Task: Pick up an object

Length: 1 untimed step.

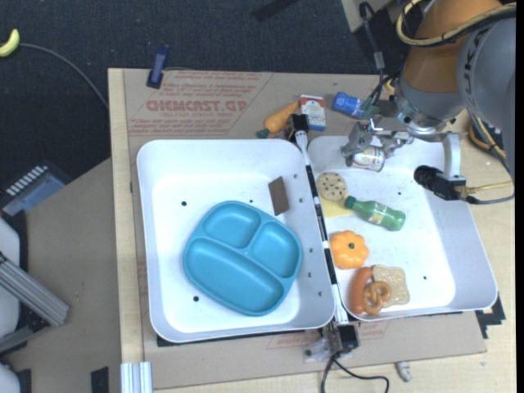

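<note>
End effector (368, 147) sits low at the far-left corner of the right bin (458, 244), metal fingers pointing down and left. A small silver can (370, 159) lies right at the fingertips, touching or nearly so; cannot tell whether the fingers are closed on it or how wide they stand, the view is too cluttered there.

Arm (458, 56) comes in from the upper right, grey body with the orange band above the wrist, bent down steeply over the bin's far edge. Black cable connector (434, 180) hangs beside the wrist, over the bin floor.

Right bin, along its left side going from far to near: cookie (332, 186), green bottle (377, 213) lying on its side, a yellow flat piece (334, 210) under its neck, orange pumpkin (348, 250), then pretzel (375, 295) on a slice of bread (393, 283) with a reddish sausage-like item (359, 289) touching them. All well apart from the end effector except the cookie, which is near.

Left bin (164, 219): blue divided tray (241, 256) in the middle, tilted; small brown block (279, 195) near the far-right wall.

Tabletop (205, 101) beyond the bins: orange carrot-like toy (282, 118), small white-red carton (313, 111), blue item (347, 103), blue clip (157, 66) at the far-left board edge.
</note>
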{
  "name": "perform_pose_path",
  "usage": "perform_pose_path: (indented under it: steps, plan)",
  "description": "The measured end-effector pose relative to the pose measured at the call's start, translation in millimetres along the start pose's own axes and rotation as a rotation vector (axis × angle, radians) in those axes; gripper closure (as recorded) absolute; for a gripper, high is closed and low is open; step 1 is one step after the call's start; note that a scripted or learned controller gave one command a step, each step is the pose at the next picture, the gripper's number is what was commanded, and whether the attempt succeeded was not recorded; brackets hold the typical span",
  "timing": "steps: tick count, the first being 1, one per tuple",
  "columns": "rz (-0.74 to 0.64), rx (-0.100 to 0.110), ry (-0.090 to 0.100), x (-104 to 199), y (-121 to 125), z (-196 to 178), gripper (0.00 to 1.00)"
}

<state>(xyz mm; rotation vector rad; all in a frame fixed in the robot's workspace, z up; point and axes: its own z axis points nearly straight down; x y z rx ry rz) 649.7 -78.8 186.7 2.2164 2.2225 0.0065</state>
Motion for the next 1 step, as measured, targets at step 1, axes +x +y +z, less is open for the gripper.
perform_pose_path:
  steps: [1]
  plan:
    - [0.002,0.008,0.001,55.5,-93.9,2.1,1.00]
